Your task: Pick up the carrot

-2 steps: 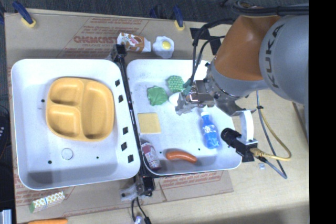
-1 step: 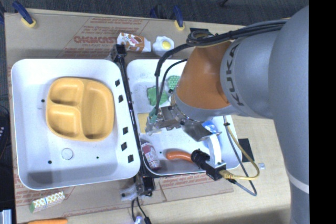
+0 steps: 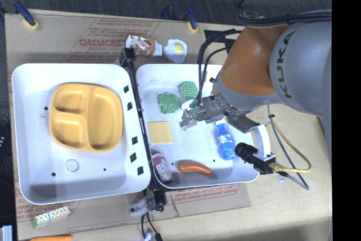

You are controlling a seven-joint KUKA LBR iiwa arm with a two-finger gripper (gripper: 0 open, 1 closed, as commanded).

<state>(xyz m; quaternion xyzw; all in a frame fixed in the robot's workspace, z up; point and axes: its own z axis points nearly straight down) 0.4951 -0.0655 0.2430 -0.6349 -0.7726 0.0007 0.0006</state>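
The carrot [image 3: 194,167], a short orange piece, lies near the front edge of the right bin [image 3: 242,176]. My gripper [image 3: 188,119] hovers over the middle of that bin, just right of a yellow cheese slice [image 3: 160,132] and below a green leafy piece [image 3: 168,102]. It is well above and a little left of the carrot, and nothing shows in its grasp. The arm's orange band and grey body cover the bin's right side.
In the right bin are also a blue bottle [image 3: 225,141], a green bumpy ball [image 3: 188,88] and a red can [image 3: 159,166]. A yellow divided tray [image 3: 86,116] sits in the left bin [image 3: 22,138]. Small items [image 3: 176,49] lie on the cardboard behind the bins.
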